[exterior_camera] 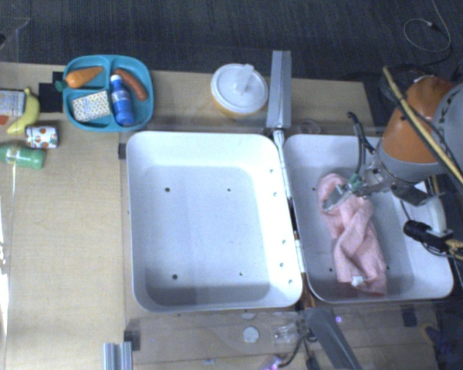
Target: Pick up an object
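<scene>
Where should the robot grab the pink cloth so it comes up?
Probably the bunched-up fold at the top end of the pink cloth, coming straight down from above. It lies flat and limp in the right bin; that raised fold gives the gripper something to pinch.

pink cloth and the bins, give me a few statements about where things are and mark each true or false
1. The pink cloth lies in the right bin. True.
2. The hand is over the left bin. False: it is over the right bin, at the upper end of the cloth.
3. The blue divided tray sits inside the left bin. False: it sits on the bench, beyond that bin's far left corner.
4. A white lidded cup stands outside the bins, near the top of the bar between them. True.
5. The cloth is folded into a neat square. False: it lies crumpled in a long strip.
</scene>
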Motion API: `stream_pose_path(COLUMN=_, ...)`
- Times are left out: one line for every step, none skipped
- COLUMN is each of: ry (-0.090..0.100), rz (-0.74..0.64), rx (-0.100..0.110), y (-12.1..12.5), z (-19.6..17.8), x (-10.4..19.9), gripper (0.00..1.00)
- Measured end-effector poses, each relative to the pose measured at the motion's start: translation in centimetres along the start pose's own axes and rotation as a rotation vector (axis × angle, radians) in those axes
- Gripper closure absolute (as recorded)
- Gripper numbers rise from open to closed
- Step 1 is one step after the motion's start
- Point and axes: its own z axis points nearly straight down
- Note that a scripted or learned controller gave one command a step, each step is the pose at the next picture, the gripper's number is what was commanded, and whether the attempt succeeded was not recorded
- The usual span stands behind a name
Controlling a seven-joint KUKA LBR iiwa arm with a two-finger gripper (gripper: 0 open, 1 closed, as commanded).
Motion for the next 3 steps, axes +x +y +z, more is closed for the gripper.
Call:
stream_pose_path(ry=-0.003, rz=-0.176, rx=-0.006, y=2.6, z=0.6, x=3.1, gripper=0.0)
stream_pose_path(ry=-0.005, rz=-0.177, rx=-0.013, y=2.9, z=-0.6, x=3.1, gripper=1.0)
stream_pose_path(ry=0.001, rz=-0.107, rx=0.001, y=4.7, z=-9.0, x=4.0, gripper=1.0)
